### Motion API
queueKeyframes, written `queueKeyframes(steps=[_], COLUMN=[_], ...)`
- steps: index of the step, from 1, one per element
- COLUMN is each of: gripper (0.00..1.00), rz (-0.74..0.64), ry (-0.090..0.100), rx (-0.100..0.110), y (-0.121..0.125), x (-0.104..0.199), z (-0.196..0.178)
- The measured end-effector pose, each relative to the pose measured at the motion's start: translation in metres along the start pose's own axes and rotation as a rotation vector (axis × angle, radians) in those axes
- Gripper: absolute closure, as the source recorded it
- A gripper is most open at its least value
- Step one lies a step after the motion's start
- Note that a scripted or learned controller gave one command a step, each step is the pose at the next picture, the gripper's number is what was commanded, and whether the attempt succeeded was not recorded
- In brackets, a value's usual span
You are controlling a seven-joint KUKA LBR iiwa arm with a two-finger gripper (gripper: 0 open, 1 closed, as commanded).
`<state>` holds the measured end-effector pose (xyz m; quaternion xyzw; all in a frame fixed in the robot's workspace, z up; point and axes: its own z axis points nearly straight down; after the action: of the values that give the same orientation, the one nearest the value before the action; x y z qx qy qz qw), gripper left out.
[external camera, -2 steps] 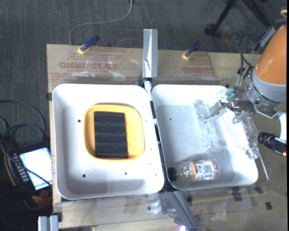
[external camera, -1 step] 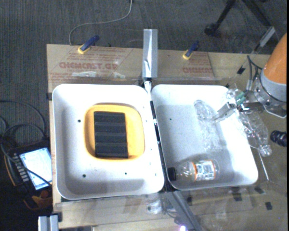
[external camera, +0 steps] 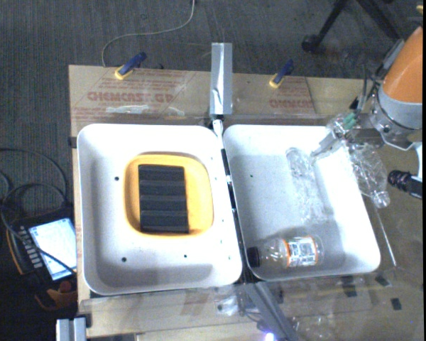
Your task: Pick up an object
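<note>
We counted one yellow sponge with a black ribbed top (external camera: 169, 195) in the left white bin (external camera: 99, 261). The right white bin (external camera: 270, 162) held one clear plastic bottle with an orange label (external camera: 287, 251). Whether our gripper (external camera: 344, 130) was open, we could not tell.

The cardboard sheet (external camera: 156, 94) under the bins carries faint red print, far left of the gripper (external camera: 339, 128) and again just behind it, too washed out to read. The bottle (external camera: 287, 251), below and left of the gripper, wears an orange-and-white label with illegible text.
</note>
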<state>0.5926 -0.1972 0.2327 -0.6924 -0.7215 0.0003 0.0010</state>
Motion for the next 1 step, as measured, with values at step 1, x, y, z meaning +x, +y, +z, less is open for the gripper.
queueKeyframes(steps=[1], gripper=[0.0], rz=[-0.188], ry=[0.001], rx=[0.0], y=[-0.0797], x=[-0.0092], z=[0.0376])
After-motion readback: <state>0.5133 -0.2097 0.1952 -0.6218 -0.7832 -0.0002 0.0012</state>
